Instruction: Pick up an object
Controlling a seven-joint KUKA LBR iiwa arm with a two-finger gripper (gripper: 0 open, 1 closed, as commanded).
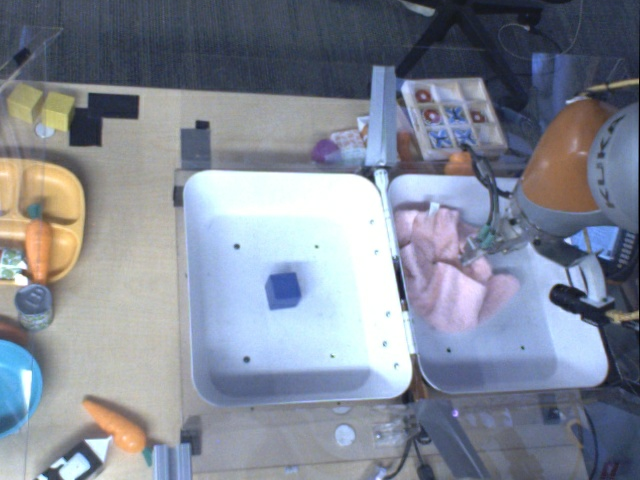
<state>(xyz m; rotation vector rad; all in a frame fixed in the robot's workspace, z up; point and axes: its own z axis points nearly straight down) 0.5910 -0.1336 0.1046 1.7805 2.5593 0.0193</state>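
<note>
A small blue cube (283, 289) lies near the middle of the left white bin (230, 368). A crumpled pink cloth (440, 273) fills the left half of the right white bin (530, 358). My gripper (480, 244) reaches in from the right, low over the cloth's upper right part, and seems to touch it. The grey arm with its orange band (560, 163) rises behind it at the right edge. The tip is small and partly lost against the cloth.
Left of the bins are a yellow tray (55, 193) with a toy carrot (37, 250), a small can (33, 306) and a blue plate (15, 388). Another carrot (118, 425) lies at the front left. A patterned box (455, 116) sits behind the right bin.
</note>
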